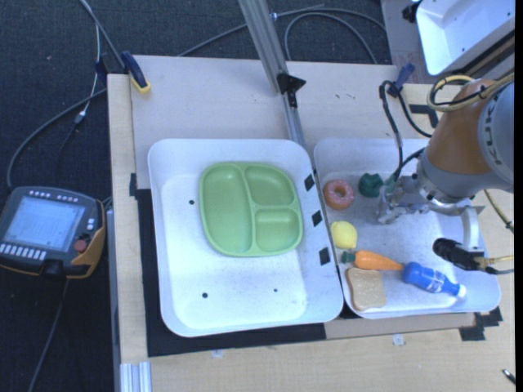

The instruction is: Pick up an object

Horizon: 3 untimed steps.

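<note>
Lighting's bright and pretty even, looks like overhead light. The white bins point(245, 300) come out nearly blown, with only soft, faint shadows under the toys. The dark carpet point(49, 72) stays murky. Overall it's a bit soft and grainy, and small details smear.

no text, label, brand, number or sign can be read anywhere. the handheld control pendant point(51, 231) on the floor left of the bench has a lit screen, but its contents are too small and blurred to make out. the blue bottle point(431, 278) shows no legible label.
</note>
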{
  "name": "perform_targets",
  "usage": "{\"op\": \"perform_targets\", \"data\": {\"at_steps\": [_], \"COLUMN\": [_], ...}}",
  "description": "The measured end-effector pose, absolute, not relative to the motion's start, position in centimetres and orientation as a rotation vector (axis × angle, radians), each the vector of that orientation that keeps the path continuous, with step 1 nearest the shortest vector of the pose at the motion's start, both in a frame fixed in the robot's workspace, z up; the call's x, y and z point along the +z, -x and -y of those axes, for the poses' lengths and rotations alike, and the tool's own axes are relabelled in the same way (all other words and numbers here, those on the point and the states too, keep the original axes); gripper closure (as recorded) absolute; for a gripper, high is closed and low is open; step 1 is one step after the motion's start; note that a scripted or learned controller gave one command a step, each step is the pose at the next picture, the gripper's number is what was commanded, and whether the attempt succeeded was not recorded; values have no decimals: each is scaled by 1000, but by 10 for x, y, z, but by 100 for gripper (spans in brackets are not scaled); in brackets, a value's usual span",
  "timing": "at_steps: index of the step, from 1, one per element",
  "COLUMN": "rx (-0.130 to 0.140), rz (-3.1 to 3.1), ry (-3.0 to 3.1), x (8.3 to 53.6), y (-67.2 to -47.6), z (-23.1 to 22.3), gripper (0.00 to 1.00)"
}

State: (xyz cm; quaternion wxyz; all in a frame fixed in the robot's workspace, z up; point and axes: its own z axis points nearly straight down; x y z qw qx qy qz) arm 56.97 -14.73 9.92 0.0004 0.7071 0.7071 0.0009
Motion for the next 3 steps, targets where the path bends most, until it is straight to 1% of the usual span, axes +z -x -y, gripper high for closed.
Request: {"op": "perform_targets", "data": {"at_steps": [1, 2, 3], "rx": [6, 4, 2], "rz": [-2218, -2219, -2221], "ry": [-2215, -2217, -2219], "x": [164, 215, 217], "y": [-575, -578, -578], "z": [149, 160, 159], "gripper": [100, 100, 100]}}
